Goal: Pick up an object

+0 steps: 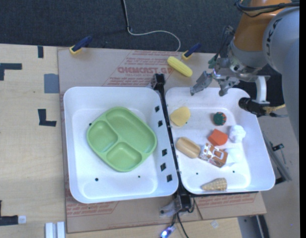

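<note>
I hang over the far edge of the right-hand shallow white plastic bin (257, 180), my two-finger gripper (213, 85) spread apart with nothing between the fingers, one dark fingertip (198, 87) out toward nine o'clock and the other nearer the bin's back wall. No object is in my hold yet, so the pick is unstarted by my reckoning. The candidates all lie below me in this bin, toward six o'clock from my jaws: a pale yellow rounded plastic piece (180, 116) is the nearest, at about seven o'clock and just inside the divider; a small dark green and red round toy (220, 117) sits almost straight down at six; past it lie an orange-red block (218, 137), a white crumpled lump (236, 133), a tan bun-shaped toy (187, 147) whose long axis runs from ten to four o'clock, a red-and-white printed packet (214, 155), and a beige cone-shaped piece (214, 184) at the near wall. A yellow corn-like toy (179, 66) lies outside the bins on the cardboard at ten o'clock from me. The green three-compartment plastic tray (122, 138) fills the left-hand white bin (76, 182), well apart from me. I judge the small green toy the shortest reach: straight toward six, then down.
</note>
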You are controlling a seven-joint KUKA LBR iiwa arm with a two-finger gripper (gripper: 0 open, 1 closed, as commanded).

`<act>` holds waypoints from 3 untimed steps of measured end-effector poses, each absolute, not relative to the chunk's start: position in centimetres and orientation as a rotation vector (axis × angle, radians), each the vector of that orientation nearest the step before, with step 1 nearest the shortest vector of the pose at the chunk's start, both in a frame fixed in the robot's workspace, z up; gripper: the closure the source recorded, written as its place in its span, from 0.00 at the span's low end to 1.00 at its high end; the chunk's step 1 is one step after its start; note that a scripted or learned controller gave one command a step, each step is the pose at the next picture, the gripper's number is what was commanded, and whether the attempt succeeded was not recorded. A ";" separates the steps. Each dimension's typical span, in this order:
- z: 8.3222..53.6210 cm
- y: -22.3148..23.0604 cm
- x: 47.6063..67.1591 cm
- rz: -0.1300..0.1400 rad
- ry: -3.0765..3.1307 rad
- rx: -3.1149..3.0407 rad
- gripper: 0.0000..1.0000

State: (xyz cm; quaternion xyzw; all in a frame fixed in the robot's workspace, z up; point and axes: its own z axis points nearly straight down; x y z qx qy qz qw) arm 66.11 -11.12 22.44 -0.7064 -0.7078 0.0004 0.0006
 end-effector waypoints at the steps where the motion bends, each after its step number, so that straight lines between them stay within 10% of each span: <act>1: 12.0 -16.7 63.6 -0.010 -2.231 -2.226 0.00; 2: 12.5 -22.7 55.3 0.002 -2.218 -2.229 0.00; 3: 8.3 -19.3 58.8 0.000 -2.227 -2.215 0.00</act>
